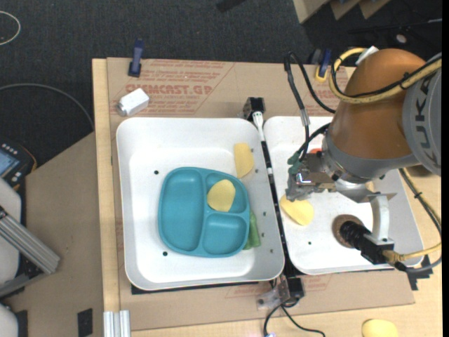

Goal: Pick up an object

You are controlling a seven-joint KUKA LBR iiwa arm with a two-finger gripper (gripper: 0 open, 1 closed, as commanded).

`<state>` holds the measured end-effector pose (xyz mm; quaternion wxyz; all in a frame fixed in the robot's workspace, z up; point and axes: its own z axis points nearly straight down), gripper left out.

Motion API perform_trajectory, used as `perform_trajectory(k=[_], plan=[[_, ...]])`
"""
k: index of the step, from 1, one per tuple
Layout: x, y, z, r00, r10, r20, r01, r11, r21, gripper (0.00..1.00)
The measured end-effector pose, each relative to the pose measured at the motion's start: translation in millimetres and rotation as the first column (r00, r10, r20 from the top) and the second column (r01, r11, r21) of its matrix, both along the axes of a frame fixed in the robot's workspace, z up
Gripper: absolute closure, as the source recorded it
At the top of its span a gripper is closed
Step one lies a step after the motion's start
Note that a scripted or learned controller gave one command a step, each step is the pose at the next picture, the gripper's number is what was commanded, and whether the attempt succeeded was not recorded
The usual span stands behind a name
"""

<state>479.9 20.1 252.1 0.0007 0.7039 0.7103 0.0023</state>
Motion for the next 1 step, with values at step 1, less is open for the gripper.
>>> perform_trajectory(k=[1], plan=[[0.8,15.8,103.1,1.0,-0.005,0.009,0.005,1.0,0.0,1.0]])
